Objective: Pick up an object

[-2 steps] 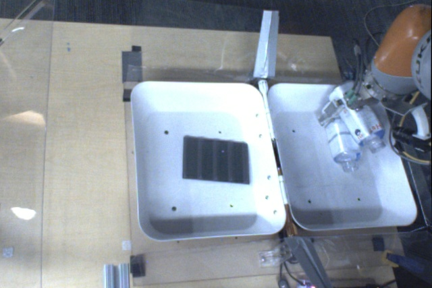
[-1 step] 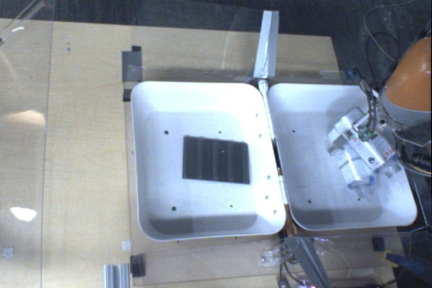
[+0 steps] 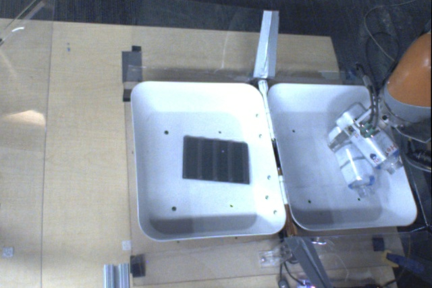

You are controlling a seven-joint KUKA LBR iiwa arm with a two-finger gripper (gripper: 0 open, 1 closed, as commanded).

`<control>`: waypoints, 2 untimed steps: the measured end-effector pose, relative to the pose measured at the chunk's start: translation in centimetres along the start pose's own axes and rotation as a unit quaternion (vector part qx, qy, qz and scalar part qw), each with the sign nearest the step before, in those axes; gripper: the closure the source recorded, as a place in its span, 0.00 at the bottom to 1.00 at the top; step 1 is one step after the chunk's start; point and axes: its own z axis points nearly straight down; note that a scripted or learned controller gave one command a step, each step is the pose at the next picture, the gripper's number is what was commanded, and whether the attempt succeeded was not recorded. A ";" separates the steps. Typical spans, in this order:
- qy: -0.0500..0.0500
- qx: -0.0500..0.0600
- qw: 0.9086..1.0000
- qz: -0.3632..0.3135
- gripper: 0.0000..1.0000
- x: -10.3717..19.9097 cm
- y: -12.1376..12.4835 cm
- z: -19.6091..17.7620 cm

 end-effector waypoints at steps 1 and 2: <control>0.016 0.014 1.000 0.011 1.00 2.2 9.5 -2.5; 0.017 0.014 0.998 -0.051 1.00 6.0 14.4 -6.8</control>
